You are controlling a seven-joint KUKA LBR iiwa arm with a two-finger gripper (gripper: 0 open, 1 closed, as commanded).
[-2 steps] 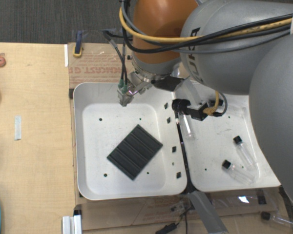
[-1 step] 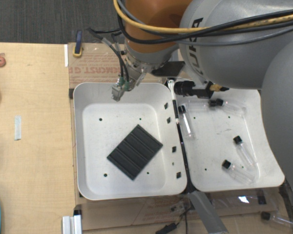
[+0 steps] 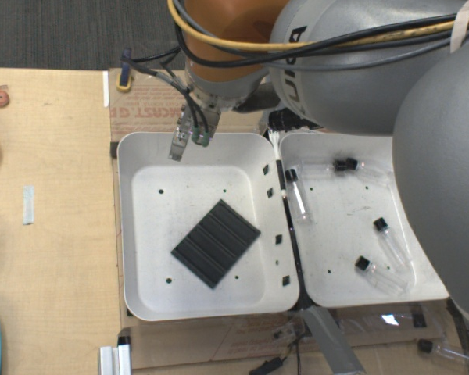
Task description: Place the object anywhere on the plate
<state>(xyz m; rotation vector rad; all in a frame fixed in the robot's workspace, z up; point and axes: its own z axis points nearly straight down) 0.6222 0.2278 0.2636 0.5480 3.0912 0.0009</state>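
The dark plate [image 3: 216,243] looks matt with a ribbed face, perhaps rubber or plastic. Both white bins [image 3: 141,287] read as smooth plastic with a soft sheen. At nine o'clock the counter [image 3: 55,170] is pale matt wood. The arm [image 3: 359,45] is glossy grey, its band [image 3: 227,6] shiny orange.

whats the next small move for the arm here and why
Probably move the gripper toward the right bin to fetch a vial. It hovers over the left bin's far rim, and the dark ridged plate bears nothing.
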